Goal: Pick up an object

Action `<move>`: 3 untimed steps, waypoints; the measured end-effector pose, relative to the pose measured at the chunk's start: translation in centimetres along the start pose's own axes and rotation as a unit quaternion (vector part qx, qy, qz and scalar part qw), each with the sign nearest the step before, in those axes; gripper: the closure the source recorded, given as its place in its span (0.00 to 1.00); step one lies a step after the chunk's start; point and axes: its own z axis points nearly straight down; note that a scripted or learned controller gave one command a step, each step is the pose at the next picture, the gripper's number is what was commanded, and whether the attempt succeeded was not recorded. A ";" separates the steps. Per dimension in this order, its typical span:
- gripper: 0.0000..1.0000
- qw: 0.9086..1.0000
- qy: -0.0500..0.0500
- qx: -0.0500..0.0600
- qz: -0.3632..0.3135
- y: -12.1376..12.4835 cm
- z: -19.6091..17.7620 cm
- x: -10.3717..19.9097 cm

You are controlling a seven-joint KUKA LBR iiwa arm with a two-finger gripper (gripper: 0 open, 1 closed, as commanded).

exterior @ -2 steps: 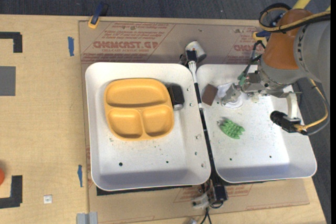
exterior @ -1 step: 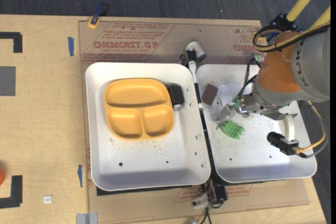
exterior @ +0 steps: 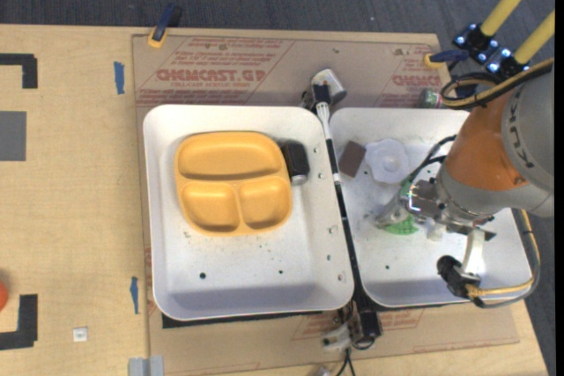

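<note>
Camera view looks down on the gripper (exterior: pixel 407 209), low in the right bin (exterior: pixel 493 291), over a green object (exterior: pixel 402 225) beside a clear plastic piece (exterior: pixel 386 160). How far it is open cannot be told, nor whether it grips anything. A yellow divided tray (exterior: pixel 233 180) lies in the left bin (exterior: pixel 238 286).

Brown cardboard sheet (exterior: pixel 62 189) covers the bench, marked with black tape (exterior: pixel 19 70) and blue tape (exterior: pixel 119 77). A blue-yellow clamp (exterior: pixel 164 25) grips its far edge.
</note>
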 end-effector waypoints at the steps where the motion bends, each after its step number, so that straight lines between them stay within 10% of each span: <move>1: 0.00 0.994 0.000 -0.001 0.113 8.4 -1.6 2.0; 2: 0.00 0.998 -0.001 -0.001 0.065 12.6 0.1 4.9; 3: 0.00 1.000 0.000 0.000 0.014 5.9 0.0 3.1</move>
